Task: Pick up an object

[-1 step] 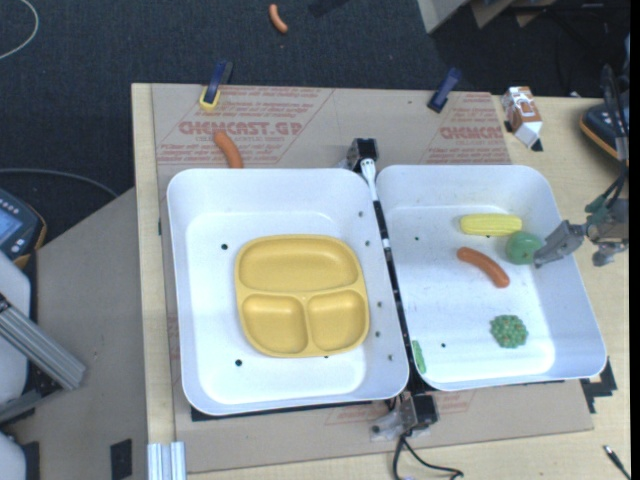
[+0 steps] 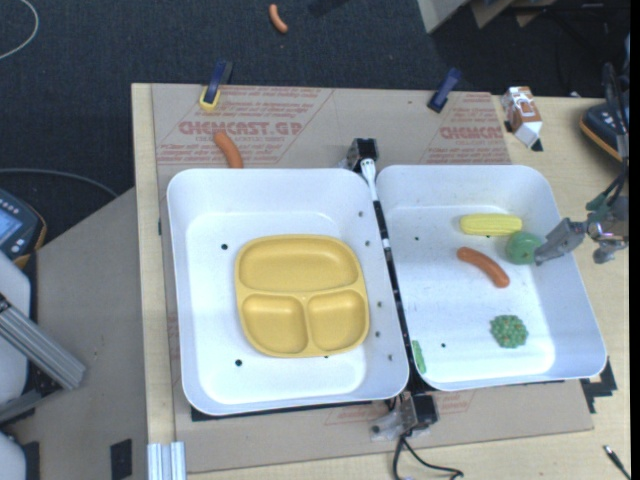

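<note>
I see the bench [image 2: 300, 118] covered in cardboard printed "CHEMCAST GP", red, partly hidden by the bins. Left bin [image 2: 190, 268] holds a yellow tray [image 2: 300, 293] with three compartments, roughly centred. Right bin [image 2: 440, 298] has four items: yellow corn [image 2: 489, 225] near the far edge, green ball [image 2: 520, 247] just beside it toward the right edge, orange sausage [image 2: 483, 266] mid-bin, green broccoli [image 2: 508, 331] toward the near right corner. Gripper [image 2: 556, 242] comes in over the right edge, tip touching or just beside the ball; arm cut off at frame edge. Finger gap too blurred, can't tell. Another sausage [image 2: 228, 149] lies on the cardboard behind the left bin.
</note>
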Tool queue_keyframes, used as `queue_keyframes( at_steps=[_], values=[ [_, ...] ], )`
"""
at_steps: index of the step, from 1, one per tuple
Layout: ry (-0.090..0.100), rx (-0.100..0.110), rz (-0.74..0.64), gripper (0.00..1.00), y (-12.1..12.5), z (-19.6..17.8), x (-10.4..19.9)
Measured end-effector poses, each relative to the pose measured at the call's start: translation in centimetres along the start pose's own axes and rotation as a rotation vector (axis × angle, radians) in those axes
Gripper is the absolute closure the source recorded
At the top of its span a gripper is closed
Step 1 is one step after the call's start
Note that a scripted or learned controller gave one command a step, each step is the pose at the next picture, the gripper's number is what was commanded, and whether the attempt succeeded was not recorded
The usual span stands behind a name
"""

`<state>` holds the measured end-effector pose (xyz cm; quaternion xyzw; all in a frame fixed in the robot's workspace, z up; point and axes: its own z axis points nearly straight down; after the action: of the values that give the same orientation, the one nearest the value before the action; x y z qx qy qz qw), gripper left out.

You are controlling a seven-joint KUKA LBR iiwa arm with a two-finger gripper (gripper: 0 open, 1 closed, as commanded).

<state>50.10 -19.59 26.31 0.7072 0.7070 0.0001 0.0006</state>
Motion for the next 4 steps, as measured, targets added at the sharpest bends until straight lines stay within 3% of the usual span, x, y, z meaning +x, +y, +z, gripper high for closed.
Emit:
queue_keyframes(
  at_steps=[3,4],
  values=[
    [0.005,0.008,0.0,0.0,-2.0,16.9,1.8],
    [0.003,0.005,0.0,0.0,-2.1,17.9,1.9]
  ],
)
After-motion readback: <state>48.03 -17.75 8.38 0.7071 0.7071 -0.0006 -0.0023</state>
